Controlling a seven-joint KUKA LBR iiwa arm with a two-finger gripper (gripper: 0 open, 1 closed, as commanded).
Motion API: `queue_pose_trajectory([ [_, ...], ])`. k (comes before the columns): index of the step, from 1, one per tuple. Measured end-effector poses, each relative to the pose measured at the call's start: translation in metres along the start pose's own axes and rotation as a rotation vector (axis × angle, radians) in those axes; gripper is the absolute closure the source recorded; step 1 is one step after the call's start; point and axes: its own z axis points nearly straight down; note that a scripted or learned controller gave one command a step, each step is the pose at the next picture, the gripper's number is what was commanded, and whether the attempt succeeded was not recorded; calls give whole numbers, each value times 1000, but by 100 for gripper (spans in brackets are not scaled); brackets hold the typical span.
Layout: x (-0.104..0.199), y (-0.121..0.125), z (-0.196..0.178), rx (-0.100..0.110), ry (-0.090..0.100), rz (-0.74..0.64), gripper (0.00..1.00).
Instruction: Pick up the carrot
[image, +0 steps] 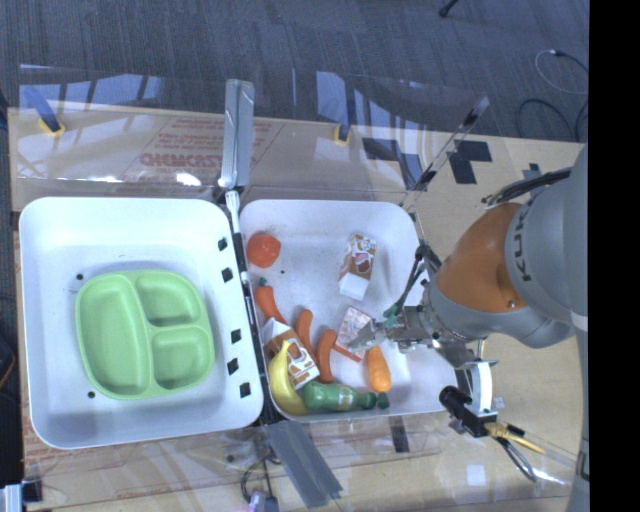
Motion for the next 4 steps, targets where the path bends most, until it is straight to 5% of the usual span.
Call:
queue_pose_trajectory([
  [1,0,1,-9,3,2,-7,100],
  [2,1,1,-8,4,2,-7,0],
  [3,1,1,-16,8,3,-14,100],
  [4,1,1,-16,8,3,-14,0],
])
